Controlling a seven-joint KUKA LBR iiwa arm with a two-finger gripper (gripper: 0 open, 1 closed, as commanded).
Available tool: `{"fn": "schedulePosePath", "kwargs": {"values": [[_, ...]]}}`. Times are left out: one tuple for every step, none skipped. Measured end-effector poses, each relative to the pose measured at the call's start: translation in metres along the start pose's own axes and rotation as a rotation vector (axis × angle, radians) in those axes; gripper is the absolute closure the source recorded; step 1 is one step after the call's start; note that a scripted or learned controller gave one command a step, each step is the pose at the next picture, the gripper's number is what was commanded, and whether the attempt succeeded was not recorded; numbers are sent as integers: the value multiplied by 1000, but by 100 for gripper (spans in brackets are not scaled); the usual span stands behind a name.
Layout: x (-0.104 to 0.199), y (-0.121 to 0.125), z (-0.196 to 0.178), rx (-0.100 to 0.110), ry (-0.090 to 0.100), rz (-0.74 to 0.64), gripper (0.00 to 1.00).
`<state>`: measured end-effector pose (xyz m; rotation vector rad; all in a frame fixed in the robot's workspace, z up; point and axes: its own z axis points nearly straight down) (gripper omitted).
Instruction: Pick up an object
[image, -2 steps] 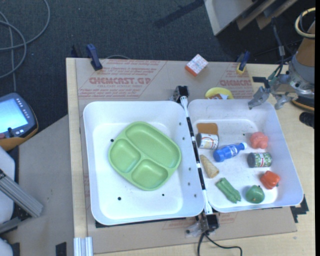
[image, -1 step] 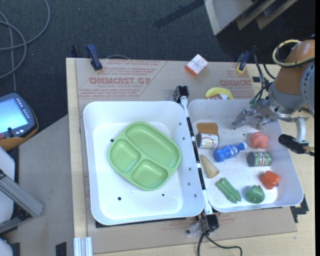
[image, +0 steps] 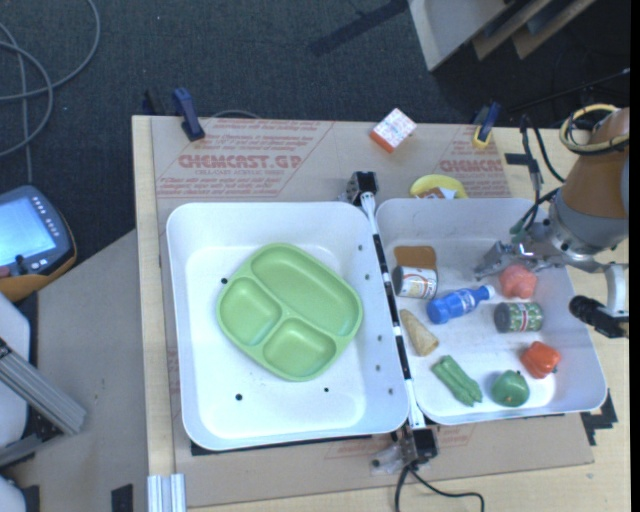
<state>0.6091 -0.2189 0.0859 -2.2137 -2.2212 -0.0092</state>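
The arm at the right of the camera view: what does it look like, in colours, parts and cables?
The arm is a thick, rounded body, grey below an orange band. Yellow and black cables loop over its top, and a dark cable runs down its left side. A black bracket sticks out at its lower right. The gripper is thin grey metal with a small green spot near its base.
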Motion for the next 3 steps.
{"fn": "schedulePosePath", "kwargs": {"values": [[-3, 1, -10, -3, -7, 1, 100], [57, 38, 2, -4, -10, -2, 100], [134, -2, -104, -4, -5, -3, 100]]}}
